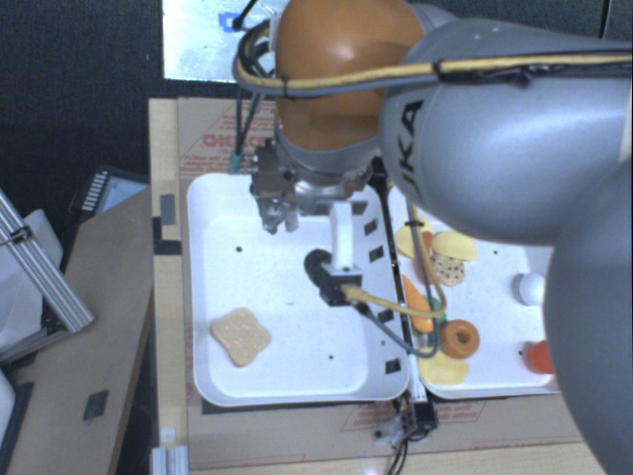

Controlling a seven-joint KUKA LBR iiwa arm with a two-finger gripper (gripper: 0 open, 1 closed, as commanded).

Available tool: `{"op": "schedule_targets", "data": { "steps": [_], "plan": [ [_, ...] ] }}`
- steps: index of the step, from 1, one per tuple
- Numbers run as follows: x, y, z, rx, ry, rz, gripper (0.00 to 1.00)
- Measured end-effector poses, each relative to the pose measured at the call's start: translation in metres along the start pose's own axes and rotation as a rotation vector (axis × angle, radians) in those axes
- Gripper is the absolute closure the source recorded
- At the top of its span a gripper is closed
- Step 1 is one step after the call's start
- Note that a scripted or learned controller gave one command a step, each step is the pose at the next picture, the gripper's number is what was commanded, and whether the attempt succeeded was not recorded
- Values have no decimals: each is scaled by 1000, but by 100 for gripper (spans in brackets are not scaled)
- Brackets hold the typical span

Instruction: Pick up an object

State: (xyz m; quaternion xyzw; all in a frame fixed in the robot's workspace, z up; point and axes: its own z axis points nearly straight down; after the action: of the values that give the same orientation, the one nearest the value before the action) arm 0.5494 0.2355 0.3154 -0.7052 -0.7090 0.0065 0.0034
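My gripper (280, 218) hangs over the far part of the left bin (213, 265), under the orange band of the wrist. Nothing shows in its grasp. A tan, toast-shaped piece (240, 336) lies flat in the near left corner of that bin, well clear of the gripper and nearer the camera. The arm covers the far part of the right bin (495, 382).
In the right bin lie a yellow piece (453, 244), a speckled cracker (449, 270), an orange carrot (418, 303), an orange ring (460, 338), a white ball (531, 288) and a red thing (539, 356). The divider between the bins runs just right of the gripper.
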Motion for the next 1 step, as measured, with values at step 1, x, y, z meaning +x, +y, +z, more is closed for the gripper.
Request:
{"op": "schedule_targets", "data": {
  "steps": [1],
  "plan": [
    [-2, 7, -145, -28, 11, 1, 100]
  ]
}}
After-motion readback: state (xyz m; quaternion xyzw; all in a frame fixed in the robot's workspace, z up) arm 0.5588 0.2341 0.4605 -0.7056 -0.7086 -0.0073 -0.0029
